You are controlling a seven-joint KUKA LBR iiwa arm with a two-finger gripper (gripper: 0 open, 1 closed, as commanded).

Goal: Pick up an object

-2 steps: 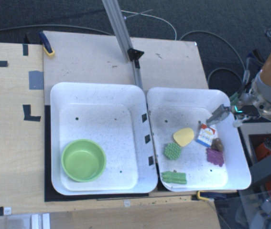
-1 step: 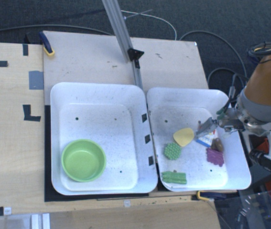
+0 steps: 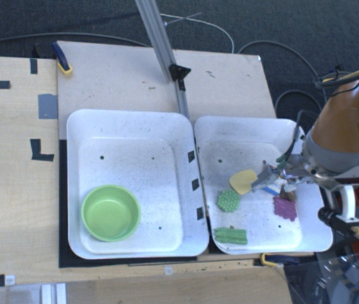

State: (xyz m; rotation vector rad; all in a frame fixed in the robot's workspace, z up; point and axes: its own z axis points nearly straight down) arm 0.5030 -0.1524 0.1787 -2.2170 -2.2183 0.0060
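The counter (image 3: 14,170) carries two white bins. The left bin (image 3: 132,132) holds a green bowl (image 3: 111,213). In the right bin (image 3: 242,138), the gripper (image 3: 269,177) reaches beside a yellow piece (image 3: 243,182), near a purple toy (image 3: 285,208), green round toy (image 3: 228,200) and green block (image 3: 230,235).

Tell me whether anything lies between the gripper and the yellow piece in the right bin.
Nothing visible does. The gripper sits low in the right bin, right beside the yellow piece, with no object between them. The green round piece lies just below the yellow one, and the purple piece lies off to the gripper's other side.
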